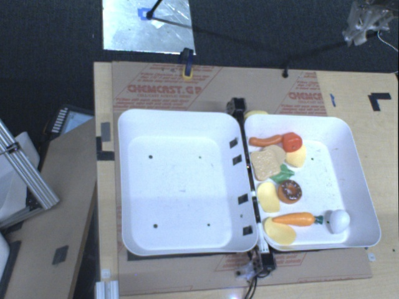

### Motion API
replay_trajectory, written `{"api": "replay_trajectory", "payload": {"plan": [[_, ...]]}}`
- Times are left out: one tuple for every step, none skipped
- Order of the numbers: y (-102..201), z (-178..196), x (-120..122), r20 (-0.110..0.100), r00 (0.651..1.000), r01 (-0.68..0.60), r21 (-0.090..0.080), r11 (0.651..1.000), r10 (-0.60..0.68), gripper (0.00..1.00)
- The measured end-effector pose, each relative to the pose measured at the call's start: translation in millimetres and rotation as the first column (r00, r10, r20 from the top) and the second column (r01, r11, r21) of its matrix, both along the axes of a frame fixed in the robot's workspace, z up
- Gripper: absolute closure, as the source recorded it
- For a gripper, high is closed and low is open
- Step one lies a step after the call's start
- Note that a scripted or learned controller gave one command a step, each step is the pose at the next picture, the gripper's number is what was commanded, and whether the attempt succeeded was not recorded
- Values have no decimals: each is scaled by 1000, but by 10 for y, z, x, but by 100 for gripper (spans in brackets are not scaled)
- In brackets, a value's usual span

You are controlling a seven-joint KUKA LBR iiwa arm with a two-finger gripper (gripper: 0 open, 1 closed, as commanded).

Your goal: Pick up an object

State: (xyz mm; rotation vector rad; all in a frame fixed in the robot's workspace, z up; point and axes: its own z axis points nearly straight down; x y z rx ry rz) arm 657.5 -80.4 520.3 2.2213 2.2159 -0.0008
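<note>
The right bin holds several toy foods along its left side. A sausage and a red tomato lie at the back, with a yellow piece just below the tomato. A bread slice, a green piece, a brown donut and a pale yellow fruit sit in the middle. An orange carrot, a white ball and a yellow slice lie at the front. My gripper hangs far off at the top right, well away from the bins.
The left bin stands beside the right one, joined by a black divider with clips. A yellow object peeks over the right bin's back rim. A shiny metal sheet lies behind the bench.
</note>
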Motion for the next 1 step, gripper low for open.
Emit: {"api": "replay_trajectory", "payload": {"plan": [[181, 166, -438, 2, 1000, -7, 4, 1000, 7, 100]]}}
